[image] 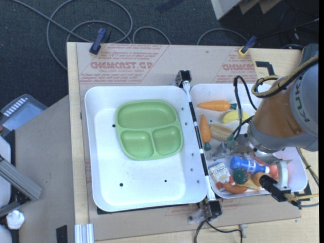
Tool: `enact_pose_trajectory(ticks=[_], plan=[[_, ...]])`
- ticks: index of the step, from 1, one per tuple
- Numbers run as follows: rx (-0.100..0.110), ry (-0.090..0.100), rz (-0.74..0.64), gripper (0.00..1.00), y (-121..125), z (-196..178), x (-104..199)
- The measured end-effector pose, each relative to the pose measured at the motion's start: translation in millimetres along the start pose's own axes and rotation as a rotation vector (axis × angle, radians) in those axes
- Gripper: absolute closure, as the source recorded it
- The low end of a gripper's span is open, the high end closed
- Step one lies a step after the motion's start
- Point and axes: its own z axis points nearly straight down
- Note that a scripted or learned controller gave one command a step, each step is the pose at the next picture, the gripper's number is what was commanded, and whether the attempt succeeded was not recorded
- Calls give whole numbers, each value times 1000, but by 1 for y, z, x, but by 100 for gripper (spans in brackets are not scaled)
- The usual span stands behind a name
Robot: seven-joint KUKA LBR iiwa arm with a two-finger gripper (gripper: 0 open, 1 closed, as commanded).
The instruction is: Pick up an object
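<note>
We see the grey arm with its orange band reaching in from the right edge of the bench and bending low over the right bin, its bulky wrist covering much of that bin's middle and right side. The left bin carries a green divided plate lying flat toward its far half. In the right bin, toys crowd together: one orange carrot lies near the far edge, a second carrot runs along the left wall, a yellow piece sits just beside the arm, and a wooden block lies between them. Near the front edge lie a small printed packet, a blue bottle, a green ball and a red-and-orange piece, tightly packed. The gripper comes down among these, beside the wooden block; we cannot tell how it is set or whether it touches anything.
</note>
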Motion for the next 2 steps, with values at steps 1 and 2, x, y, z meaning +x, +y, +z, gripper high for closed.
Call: enact_pose_trajectory(ticks=[1, 2], plan=[[-1, 0, -2, 0, 40, 10, -7], [1, 1, -1, 0, 8, 9, -20]])
